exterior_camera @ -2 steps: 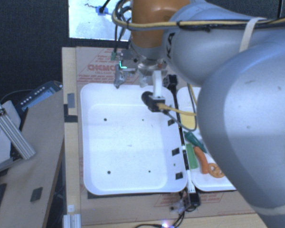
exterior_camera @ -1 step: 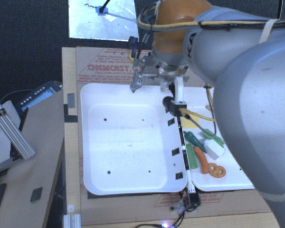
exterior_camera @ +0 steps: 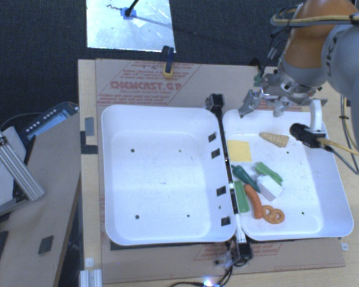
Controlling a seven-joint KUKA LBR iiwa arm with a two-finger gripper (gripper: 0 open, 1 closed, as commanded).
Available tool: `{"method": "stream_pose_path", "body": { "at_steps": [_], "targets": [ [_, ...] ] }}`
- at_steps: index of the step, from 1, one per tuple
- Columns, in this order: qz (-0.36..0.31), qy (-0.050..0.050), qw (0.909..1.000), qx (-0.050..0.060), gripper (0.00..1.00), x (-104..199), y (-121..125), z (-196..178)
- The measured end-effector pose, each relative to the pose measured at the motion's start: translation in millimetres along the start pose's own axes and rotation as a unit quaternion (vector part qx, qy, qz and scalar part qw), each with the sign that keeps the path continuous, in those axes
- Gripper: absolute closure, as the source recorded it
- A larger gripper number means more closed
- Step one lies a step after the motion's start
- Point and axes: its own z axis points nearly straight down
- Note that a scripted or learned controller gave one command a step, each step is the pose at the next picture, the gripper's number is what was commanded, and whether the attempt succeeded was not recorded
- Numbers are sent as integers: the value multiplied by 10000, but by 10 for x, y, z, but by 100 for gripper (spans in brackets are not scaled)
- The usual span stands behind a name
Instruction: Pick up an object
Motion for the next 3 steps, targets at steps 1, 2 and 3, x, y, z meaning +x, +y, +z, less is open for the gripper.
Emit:
{"method": "stream_pose_path", "body": {
  "at_steps": [1, 2, 3],
  "targets": [
    [-84, 26, 10000, -13, 100, 112, 16, -107],
    [-133, 53, 9999, 1, 100, 1209, 75, -132],
    [-79, 32, 10000, 7, 0, 1126, 75, -129]
  ]
}}
